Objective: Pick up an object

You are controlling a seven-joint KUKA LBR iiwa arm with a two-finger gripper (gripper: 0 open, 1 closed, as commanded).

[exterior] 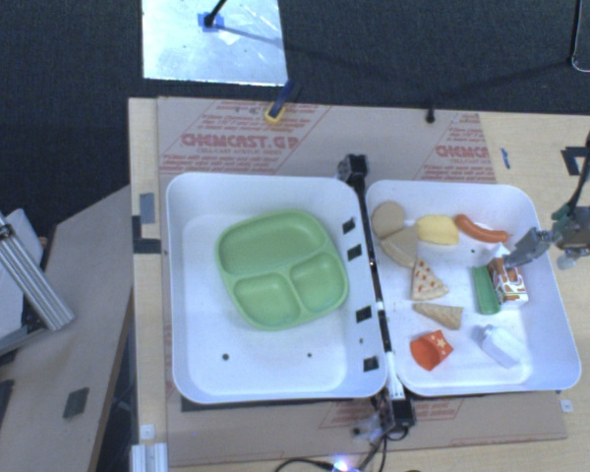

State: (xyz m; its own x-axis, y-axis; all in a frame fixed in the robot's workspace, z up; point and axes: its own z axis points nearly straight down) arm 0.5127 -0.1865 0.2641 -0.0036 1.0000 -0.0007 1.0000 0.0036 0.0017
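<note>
The right bin (546, 357) holds several toy foods: a tan cookie (387, 216), a yellow lemon-like piece (437, 229), a hot dog (481, 230), a pizza slice (427, 281), a tan wedge (440, 314), a red carton (431, 349), a green bar (486, 290), an orange and white box (511, 283) and a white bottle (498, 345). My gripper (524, 247) reaches in from the right edge, low over the bin's right side, just above the orange and white box. Nothing shows between its tips.
The left bin (197, 362) bears a green divided plate (280, 266). A black divider (366, 264) runs between the bins. Both sit on a cardboard sheet (246, 136) atop the bench. A shiny metal plate (214, 28) lies behind.
</note>
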